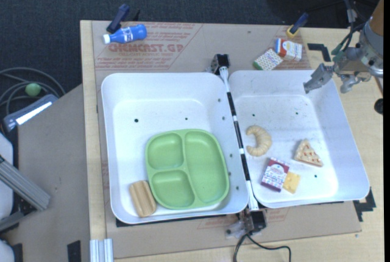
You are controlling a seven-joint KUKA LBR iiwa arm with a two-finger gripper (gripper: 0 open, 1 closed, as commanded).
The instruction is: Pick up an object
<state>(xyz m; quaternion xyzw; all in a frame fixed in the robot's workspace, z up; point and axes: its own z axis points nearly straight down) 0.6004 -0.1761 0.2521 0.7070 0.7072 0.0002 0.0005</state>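
From above, the hand (333, 79) hangs open and empty over the right bin's (341, 184) far edge, with the croissant (259, 139) lying toward seven o'clock from it, its long axis running roughly twelve-to-six.

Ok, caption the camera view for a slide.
Gripper open above the right bin's far corner; croissant and pizza slice untouched.

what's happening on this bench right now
A grey robot arm's two-finger gripper hangs over the far right corner of the right white bin, open and holding nothing. Below it lie a tan croissant, a pizza slice, a small red box and a yellow cheese piece. The left white bin holds a green divided plate.
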